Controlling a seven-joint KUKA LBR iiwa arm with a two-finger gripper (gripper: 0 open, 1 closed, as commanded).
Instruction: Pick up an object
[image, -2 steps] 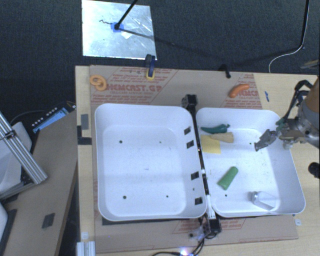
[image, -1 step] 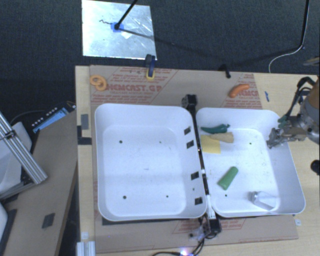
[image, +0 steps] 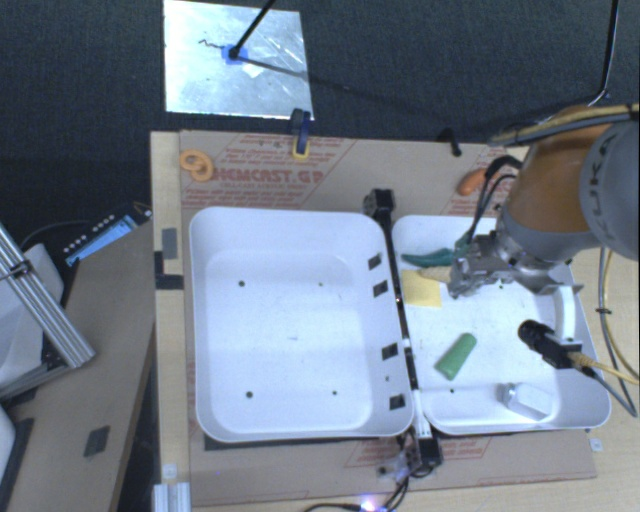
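The gripper (image: 466, 280) hangs low over the upper left part of the right bin (image: 500, 325), at the end of the grey arm (image: 560, 200) with its orange band. Whether it is open or closed cannot be told from this angle, and nothing can be seen in its grasp.

Just beside it, on its left, lies a teal tool (image: 430, 258), with its long axis running roughly left to right across the bin and its narrower end toward the divide between the 2 bins. Whether the gripper touches it cannot be told. Just below the tool sits a flat yellow pad (image: 421, 291), close against the bin's left wall. Further down lies a green cylinder (image: 455, 355) — its long axis slants from lower left to upper right. A small silver piece (image: 526, 400) rests near the bin's lower right corner, well apart from the others.

The left bin (image: 290, 330) shows a white floor with a few small dark dots.

Both bins sit on a brown board (image: 270, 170) printed in red, which also bears an orange ring (image: 197, 165) at its upper left and a yellow clamp (image: 300, 140) on its top edge. Beyond it, dark carpet carries a silvery sheet (image: 235, 60) — and a metal rail (image: 40, 310) slants at the far left.
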